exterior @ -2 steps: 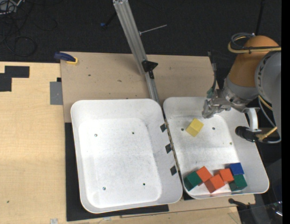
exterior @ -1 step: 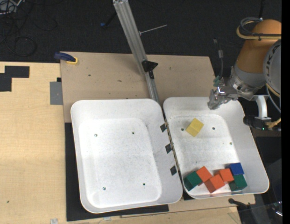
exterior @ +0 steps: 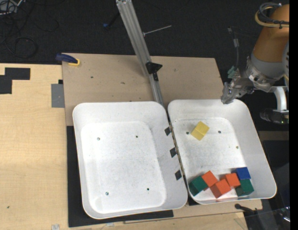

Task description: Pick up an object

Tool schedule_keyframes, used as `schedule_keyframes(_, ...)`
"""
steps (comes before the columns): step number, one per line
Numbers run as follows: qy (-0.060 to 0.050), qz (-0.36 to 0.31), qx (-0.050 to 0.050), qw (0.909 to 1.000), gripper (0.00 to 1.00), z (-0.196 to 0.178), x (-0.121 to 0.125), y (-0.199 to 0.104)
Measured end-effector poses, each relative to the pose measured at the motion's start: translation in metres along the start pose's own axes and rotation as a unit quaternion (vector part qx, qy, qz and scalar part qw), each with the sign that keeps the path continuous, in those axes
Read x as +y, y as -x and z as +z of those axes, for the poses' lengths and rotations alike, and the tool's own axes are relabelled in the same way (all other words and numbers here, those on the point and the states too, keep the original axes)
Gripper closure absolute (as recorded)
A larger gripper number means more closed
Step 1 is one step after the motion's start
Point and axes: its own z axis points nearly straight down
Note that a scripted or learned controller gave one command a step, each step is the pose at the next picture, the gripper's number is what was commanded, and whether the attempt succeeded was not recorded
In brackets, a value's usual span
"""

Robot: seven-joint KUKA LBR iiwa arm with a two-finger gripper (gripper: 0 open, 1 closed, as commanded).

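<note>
The grey arm with its orange band reaches in from the right, and its claw [exterior: 227, 97] hangs at the far rim of the right shallow white bin [exterior: 256, 138], above the corner; whether it is open or closed cannot be told. Nothing is visible in it. A yellow block [exterior: 200, 130] lies alone in that bin's far half. At the near edge cluster two green blocks [exterior: 197, 184], three orange blocks [exterior: 220, 188] and a blue block [exterior: 243, 172]. The left white bin [exterior: 84, 114] sits beside it on the wooden worktop [exterior: 105, 78].

matt white plastic bins [exterior: 91, 114], pale wooden bench [exterior: 29, 128]
</note>
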Motion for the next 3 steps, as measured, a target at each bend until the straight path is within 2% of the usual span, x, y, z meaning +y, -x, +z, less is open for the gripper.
schedule_keyframes(1, -0.004, -0.001, 0.002, 1.0, 1.0, 0.004, -0.005, -0.048)
schedule_keyframes(2, -0.005, -0.001, 0.002, 1.0, 1.0, 0.012, -0.028, -0.102)
schedule_keyframes(3, -0.004, -0.001, 0.002, 1.0, 1.0, 0.001, -0.043, -0.149)
